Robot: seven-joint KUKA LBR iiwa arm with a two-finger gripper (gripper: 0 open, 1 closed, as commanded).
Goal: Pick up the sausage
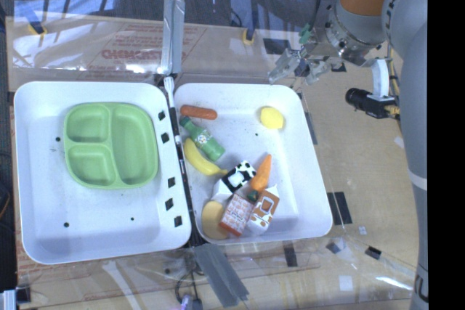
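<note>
1. From the fixed camera above the bench, my gripper [296,67] hung over the far rim of the right bin [312,156], just outside its back edge. It held nothing; the fingers appeared spread apart, though they were small in the picture, so I say that with some caution.

2. The sausage [198,112] lay on the bin floor to the left of my gripper and a little nearer the camera, close to the back left corner and just beside the divider between the bins. It lay flat and roughly crosswise, probably reachable from above if I shifted over.

3. The green bottle [203,139] sat just below the sausage, close but seemingly apart, and the banana [200,158] lay beyond that. I judged the bottle the likeliest thing to get bumped on the way down.

4. The lemon [271,117] rested almost straight below my gripper, well apart from the sausage. The carrot [261,172] and the cartons [249,211] were crowded toward the near edge, out of the way.

5. The green plate [111,144] sat in the left bin [43,229], farthest from my gripper and not involved in the pick.
</note>
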